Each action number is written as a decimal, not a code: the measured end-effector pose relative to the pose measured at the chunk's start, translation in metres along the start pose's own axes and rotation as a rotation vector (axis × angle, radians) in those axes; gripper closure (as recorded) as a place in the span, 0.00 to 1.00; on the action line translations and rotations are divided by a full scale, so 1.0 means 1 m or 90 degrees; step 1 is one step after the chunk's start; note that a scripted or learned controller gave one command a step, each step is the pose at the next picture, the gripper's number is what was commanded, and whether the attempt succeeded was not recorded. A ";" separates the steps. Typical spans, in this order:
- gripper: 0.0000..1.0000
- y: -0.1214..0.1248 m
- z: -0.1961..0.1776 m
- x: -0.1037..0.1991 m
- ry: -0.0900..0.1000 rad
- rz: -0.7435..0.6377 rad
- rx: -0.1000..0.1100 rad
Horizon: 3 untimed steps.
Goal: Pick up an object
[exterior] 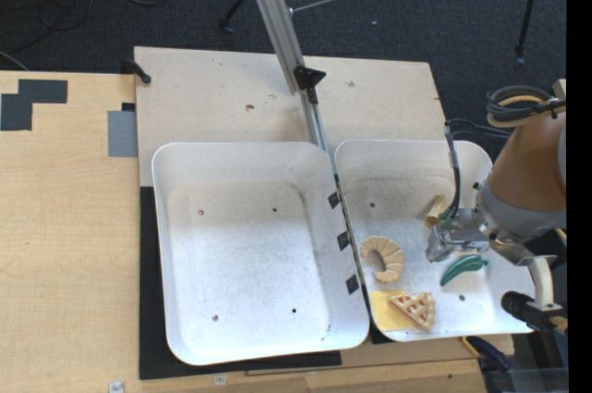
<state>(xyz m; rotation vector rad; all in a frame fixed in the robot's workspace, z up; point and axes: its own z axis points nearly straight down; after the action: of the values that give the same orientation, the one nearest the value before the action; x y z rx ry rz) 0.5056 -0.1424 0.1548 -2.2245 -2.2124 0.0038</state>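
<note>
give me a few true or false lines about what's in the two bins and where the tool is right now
1. The croissant lies in the right bin. True.
2. The waffle wedge sits in the left bin. False: it lies in the right bin, near its front edge.
3. The tool is over the right bin. True.
4. The green piece lies on the croissant. False: it lies apart from it, just in front of the tool.
5. A tan piece lies behind the tool. True.
</note>
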 end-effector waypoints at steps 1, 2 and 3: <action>1.00 -0.009 -0.049 0.001 -0.001 -0.003 -0.004; 1.00 -0.001 -0.097 0.007 -0.001 -0.005 -0.005; 1.00 -0.001 -0.130 0.007 -0.001 -0.005 -0.004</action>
<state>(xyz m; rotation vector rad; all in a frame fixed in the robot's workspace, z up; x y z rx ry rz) 0.5052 -0.1358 0.2852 -2.2203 -2.2241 -0.0009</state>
